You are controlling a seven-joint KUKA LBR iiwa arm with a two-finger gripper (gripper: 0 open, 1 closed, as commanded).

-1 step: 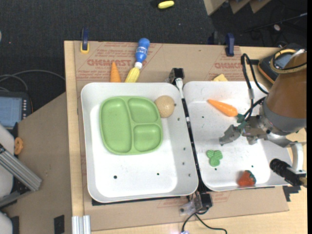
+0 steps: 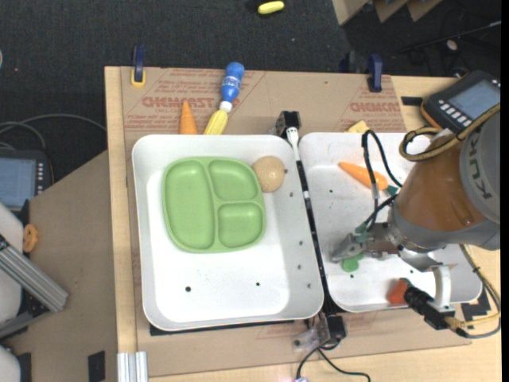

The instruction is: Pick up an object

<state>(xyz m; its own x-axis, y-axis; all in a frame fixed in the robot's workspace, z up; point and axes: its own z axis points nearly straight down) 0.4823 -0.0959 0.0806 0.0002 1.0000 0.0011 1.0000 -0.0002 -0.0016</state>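
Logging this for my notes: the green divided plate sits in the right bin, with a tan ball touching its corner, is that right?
Not quite. The camera view shows the green divided plate in the left bin, not the right one. The tan ball does touch its upper right corner.

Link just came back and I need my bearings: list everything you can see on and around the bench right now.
bins: 2, white, side by side on the bench
divided tray: 1, green, left bin
ball: 1, tan, left bin, touching the tray's right corner
carrot: 1, orange, right bin, far side
small piece: 1, green, right bin, just under the hand
small block: 1, orange-red, right bin, near edge
cone: 1, orange, bench behind left bin
bottle: 1, blue and white, bench behind left bin
yellow piece: 1, bench, at the bottle's near end
yellow object: 1, floor beyond bench
arm: 1, grey and orange, over right bin
hand: 1, low over right bin
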